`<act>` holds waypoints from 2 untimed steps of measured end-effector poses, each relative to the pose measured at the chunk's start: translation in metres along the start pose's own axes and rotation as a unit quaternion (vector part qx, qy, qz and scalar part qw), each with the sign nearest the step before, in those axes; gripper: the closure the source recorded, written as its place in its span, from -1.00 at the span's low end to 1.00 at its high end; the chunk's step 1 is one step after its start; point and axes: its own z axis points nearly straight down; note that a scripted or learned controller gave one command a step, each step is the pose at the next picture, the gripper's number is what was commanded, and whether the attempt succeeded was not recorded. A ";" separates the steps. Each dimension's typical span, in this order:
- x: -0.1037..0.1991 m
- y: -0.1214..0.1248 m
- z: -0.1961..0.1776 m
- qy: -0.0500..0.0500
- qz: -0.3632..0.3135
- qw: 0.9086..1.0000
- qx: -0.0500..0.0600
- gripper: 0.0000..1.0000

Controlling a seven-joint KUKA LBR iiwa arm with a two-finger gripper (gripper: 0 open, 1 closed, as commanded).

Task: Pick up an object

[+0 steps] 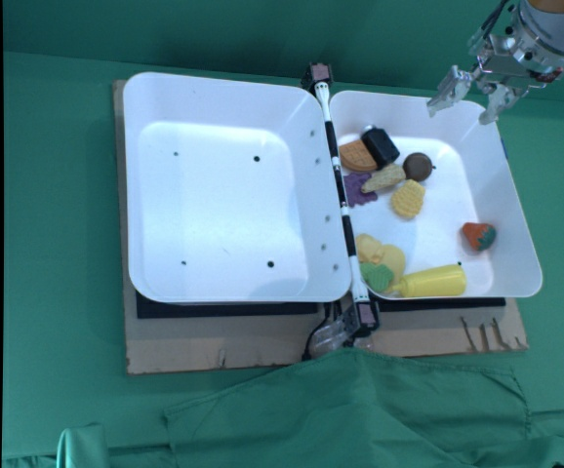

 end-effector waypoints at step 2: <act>0.017 -0.086 0.145 0.001 0.002 1.000 0.006 -1.00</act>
